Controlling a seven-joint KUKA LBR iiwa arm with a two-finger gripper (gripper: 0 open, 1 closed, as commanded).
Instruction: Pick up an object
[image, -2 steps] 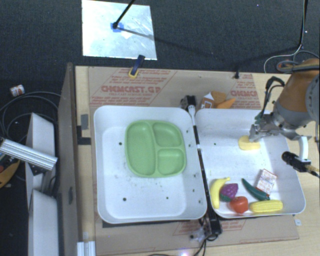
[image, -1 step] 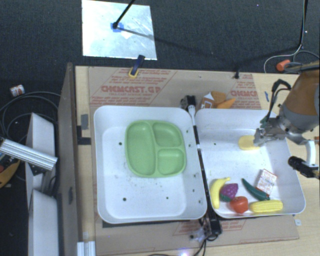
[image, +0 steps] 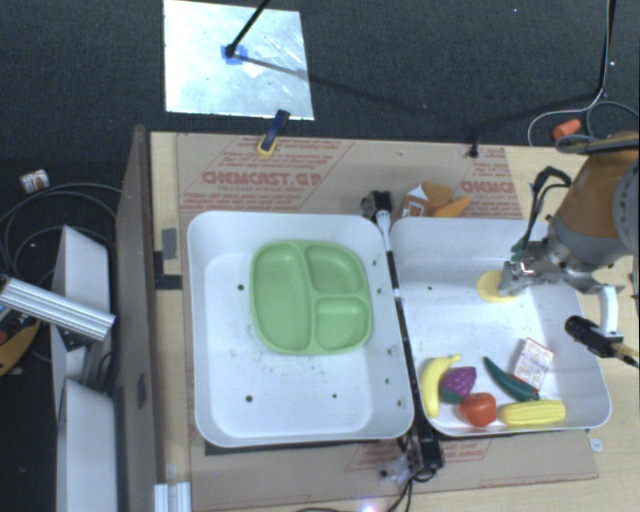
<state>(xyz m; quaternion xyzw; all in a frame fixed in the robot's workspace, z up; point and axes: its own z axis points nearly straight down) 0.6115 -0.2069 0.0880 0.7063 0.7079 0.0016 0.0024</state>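
My gripper (image: 517, 272) hangs low over the upper right part of the right bin (image: 440, 260), right beside a flat yellow piece (image: 492, 288) and possibly touching it. Along that bin's front edge lie a banana (image: 436, 381), a purple bunch of grapes (image: 460, 380), a red tomato (image: 479, 408), a corn cob (image: 532, 411), a dark green vegetable (image: 507, 377) and a small printed box (image: 533, 361). A green divided plate (image: 310, 297) rests in the left bin (image: 225, 400).
Both bins sit on a cardboard sheet (image: 260, 175). Orange and tan scraps (image: 437, 201) lie behind the right bin. A small black item (image: 380, 205) sits at the bins' back junction. The arm (image: 600, 210) reaches in from the right.
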